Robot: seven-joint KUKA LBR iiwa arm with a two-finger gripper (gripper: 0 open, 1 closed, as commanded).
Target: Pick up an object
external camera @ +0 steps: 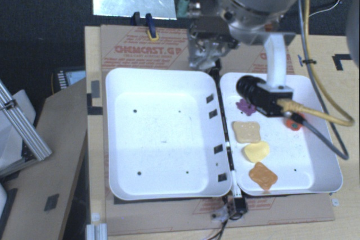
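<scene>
Jaws hovering by the far corner of the right bin (306, 157)
Purple piece (244, 105) is lying inside, apart from them; their opening: cannot tell.

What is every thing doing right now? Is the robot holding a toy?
gripper: up over the far rim between the bins, no toy seen in it
purple piece: lying in the right bin
tan toast piece: lying flat, untouched
yellow piece: lying flat, untouched
brown piece: lying flat, near the front wall
red piece: lying there, partly hidden
</scene>
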